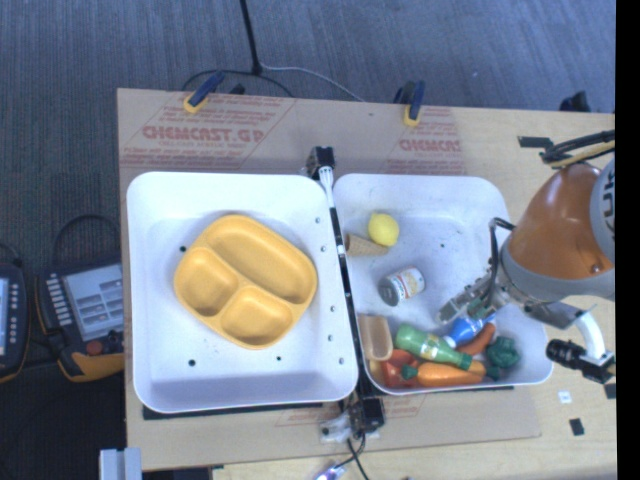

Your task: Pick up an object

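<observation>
The right bin (pixel 455 193) holds several toys. A yellow lemon (pixel 383 229) lies at the back and a small tin can (pixel 402 286) on its side in the middle. Along the front wall sit a green bottle (pixel 432 346), an orange carrot (pixel 446 374), a blue piece (pixel 461 330), a dark green broccoli-like toy (pixel 503 353) and a tan block (pixel 376 336). My gripper (pixel 468 306) is low inside this bin on its right side, just above the blue piece and right of the can. The wrist hides what lies beneath it.
The left bin (pixel 150 268) holds a yellow divided plate (pixel 246 279). A ridge where the bins meet (pixel 340 258) separates them. Clamps (pixel 411 105) and cables run along the bench's far edge. A small tan wedge (pixel 363 249) rests beside the lemon.
</observation>
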`<act>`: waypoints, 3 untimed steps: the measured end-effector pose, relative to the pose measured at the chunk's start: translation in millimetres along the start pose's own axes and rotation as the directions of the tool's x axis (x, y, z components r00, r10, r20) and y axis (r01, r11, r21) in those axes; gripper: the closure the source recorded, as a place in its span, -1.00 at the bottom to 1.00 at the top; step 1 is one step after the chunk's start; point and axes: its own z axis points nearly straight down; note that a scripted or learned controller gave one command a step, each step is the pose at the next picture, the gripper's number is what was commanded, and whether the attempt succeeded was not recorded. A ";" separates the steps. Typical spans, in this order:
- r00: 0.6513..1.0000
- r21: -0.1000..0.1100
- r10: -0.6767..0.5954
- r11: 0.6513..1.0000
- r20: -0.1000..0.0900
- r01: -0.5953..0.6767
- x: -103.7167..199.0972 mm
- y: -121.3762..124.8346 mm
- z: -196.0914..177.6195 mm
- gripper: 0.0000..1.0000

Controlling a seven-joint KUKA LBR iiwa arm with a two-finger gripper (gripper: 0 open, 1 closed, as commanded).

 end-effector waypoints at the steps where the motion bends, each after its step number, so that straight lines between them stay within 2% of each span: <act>1: 0.962 0.031 0.272 0.962 -0.012 -0.271 75.2 28.6 -78.7 1.00; 2: 0.962 0.030 0.272 0.962 -0.012 -0.272 75.0 28.5 -78.7 -1.00; 3: 0.941 0.031 0.337 0.941 -0.010 -0.336 91.0 97.2 -77.2 -1.00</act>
